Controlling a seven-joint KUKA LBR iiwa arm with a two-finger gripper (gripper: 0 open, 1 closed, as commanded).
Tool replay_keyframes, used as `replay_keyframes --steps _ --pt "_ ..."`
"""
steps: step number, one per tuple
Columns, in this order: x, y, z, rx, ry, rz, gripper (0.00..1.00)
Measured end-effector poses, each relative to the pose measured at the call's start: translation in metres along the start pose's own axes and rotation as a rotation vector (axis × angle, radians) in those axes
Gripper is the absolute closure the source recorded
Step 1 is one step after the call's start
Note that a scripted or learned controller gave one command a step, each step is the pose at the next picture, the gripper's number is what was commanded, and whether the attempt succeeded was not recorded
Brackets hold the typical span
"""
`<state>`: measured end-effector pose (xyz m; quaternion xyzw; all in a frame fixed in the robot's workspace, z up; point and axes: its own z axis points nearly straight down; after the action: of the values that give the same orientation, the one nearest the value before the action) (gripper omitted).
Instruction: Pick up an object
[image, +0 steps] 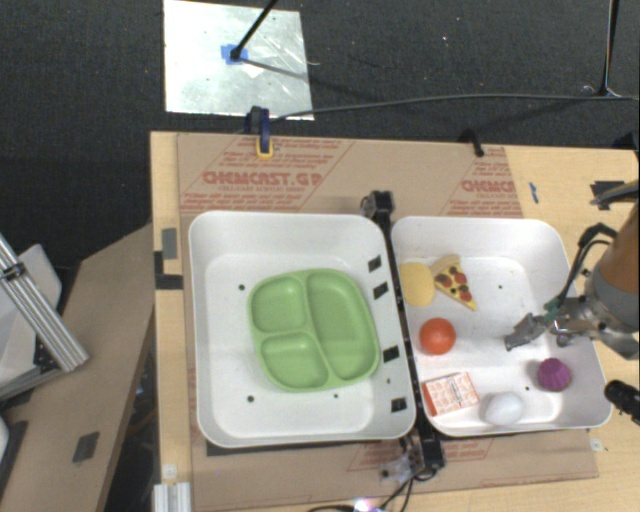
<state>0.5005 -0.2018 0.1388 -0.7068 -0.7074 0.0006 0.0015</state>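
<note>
The right bin (500, 245) holds several small objects. A yellow lemon-like piece (417, 284) and a pizza slice (454, 280) lie at its far left, with a red-orange ball (437, 336) just in front of them. Along the near wall lie a red-and-white packet (450, 392), a white egg-shaped object (503, 407) and a purple ball (554, 374). My gripper (540, 330) hangs low over the right part of this bin, just above and left of the purple ball. Nothing visible is held in it.
The left bin (225, 250) carries a green divided plate (313, 329). A black clip divider (393, 300) runs between the bins. Both bins rest on a cardboard sheet (300, 170). An aluminium frame (35, 310) stands at the far left.
</note>
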Motion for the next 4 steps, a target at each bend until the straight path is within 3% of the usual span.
replay_keyframes --steps 1,2,4 --pt "0.001 0.0 0.052 -0.001 0.0 0.0 0.0" --pt "0.0 0.002 0.039 -0.007 -0.003 0.0 1.0" --pt "-0.001 0.002 -0.071 -0.012 -0.005 -0.004 1.0"
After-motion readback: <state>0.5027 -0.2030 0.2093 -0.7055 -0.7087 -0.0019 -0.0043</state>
